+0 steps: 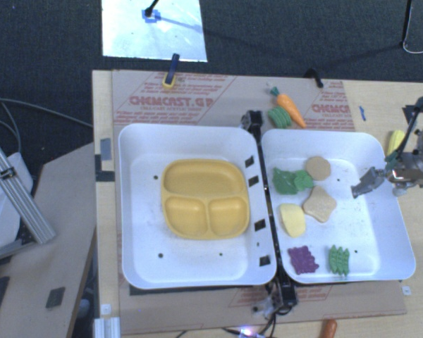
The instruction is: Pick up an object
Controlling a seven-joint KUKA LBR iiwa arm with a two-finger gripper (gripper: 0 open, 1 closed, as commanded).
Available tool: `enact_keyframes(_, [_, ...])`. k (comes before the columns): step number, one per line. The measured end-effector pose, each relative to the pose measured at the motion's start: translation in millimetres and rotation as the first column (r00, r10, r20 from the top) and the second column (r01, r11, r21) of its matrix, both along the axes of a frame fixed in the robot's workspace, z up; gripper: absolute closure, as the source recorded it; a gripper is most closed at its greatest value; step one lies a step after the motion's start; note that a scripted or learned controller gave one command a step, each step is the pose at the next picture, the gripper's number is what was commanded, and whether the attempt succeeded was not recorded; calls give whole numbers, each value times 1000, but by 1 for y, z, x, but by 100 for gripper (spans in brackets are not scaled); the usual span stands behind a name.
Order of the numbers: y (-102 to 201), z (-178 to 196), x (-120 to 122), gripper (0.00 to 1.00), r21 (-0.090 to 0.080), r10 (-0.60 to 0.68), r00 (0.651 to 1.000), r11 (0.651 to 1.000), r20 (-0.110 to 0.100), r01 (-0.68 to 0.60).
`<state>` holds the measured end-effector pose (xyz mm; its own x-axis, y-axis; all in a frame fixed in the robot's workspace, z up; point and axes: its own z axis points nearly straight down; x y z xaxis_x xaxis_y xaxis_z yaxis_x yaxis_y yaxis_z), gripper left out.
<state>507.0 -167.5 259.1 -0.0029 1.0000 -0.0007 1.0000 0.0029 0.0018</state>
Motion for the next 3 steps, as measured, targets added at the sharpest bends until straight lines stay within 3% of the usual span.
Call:
enact_keyframes(1, [-40,-181,21,0,-1,-3,1000,1000,-2,3])
enact_keyframes(2, [-39,-164,23,100,-1,-2,1000,1000,3,2])
enact_keyframes(3, [-39,-164,23,0,-1,-2,1000,1000,3,2])
